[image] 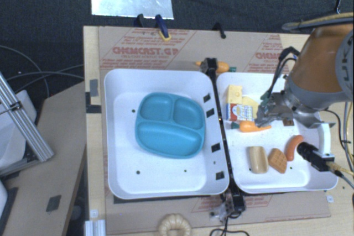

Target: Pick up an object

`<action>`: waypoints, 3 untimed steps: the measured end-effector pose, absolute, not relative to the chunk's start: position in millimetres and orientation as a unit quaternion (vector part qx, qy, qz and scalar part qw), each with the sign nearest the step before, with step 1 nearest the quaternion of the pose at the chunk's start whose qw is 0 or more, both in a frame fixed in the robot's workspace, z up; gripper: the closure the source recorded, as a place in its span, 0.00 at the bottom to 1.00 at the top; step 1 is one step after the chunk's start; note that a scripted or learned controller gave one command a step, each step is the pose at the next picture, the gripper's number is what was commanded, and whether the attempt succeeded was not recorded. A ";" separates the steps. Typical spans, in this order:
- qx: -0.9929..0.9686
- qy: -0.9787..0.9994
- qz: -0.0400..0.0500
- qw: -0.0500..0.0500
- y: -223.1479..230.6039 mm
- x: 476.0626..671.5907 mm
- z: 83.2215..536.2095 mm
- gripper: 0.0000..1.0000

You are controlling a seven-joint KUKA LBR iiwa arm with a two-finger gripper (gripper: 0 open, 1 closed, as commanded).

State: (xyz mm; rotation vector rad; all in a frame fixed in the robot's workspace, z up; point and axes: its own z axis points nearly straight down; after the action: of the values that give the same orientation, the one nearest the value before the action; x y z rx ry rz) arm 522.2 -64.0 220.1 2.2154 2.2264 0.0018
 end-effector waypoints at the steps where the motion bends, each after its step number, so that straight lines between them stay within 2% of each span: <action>1: 0.706 0.708 0.001 0.000 -69.6 506.7 232.0 1.00; 2: 0.705 0.709 0.001 0.001 -65.3 521.7 230.8 1.00; 3: 0.707 0.707 0.000 0.000 -77.0 507.5 222.6 1.00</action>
State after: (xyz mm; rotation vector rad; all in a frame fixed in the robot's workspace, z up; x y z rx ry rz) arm 507.5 -77.0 222.6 2.2202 2.2213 0.0004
